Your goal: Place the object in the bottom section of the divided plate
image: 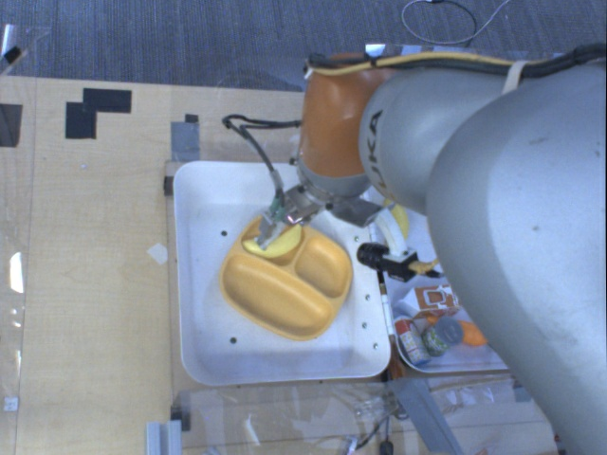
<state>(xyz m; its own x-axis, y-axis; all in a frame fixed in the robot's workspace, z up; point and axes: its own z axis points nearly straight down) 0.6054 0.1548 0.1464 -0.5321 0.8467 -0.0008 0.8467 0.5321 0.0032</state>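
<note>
Arm's gripper [275, 218] touches pale object [268, 245] in plate [285, 297].

You are seeing the arm [493, 169] covering most of the right bin [427, 354], the gripper [283, 212] hiding its own fingertips, and the picture's edge cutting the arm off.

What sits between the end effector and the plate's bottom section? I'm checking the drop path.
In the camera view, the end effector hangs over a pale yellow object in an upper section of the divided plate; a plate ridge separates that from the large bottom section.
</note>
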